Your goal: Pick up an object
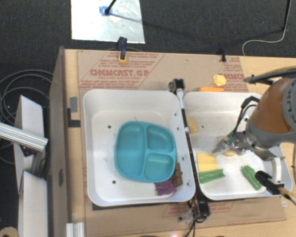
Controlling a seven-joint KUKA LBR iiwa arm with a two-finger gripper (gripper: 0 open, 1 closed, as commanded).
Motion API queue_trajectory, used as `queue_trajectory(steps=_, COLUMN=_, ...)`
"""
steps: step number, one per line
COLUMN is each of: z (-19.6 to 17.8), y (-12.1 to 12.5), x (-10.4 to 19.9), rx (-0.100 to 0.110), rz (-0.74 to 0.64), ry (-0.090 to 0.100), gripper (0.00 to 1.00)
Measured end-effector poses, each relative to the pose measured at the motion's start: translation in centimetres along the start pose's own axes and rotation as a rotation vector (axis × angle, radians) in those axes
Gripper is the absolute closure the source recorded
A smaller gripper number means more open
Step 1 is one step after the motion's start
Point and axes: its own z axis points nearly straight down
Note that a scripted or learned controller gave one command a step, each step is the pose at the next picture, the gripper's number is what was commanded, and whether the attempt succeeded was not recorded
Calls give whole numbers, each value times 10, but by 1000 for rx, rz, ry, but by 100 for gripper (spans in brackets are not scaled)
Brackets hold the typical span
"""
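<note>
Counting: one teal plate (145, 151) | two green pieces (210, 176) | hand (226, 145) grip unclear

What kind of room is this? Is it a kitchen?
Probably not a kitchen: it looks like a robot lab. A robot arm reaches over two white bins on a cardboard-covered bench, with loose cables on the floor. The blue plate and food look like toys.

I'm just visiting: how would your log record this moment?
arm: over right bin | gripper: beside yellow piece | grasp: unconfirmed
</note>
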Motion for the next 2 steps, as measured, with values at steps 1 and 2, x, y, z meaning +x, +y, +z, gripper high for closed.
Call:
queue_trajectory(steps=1, z=-77, y=-34, x=-59, rx=-4, rz=13, ry=-6, gripper=0)
queue_trajectory(steps=2, z=-54, y=46, x=11, rx=-4, rz=-5, ry=2, gripper=0)
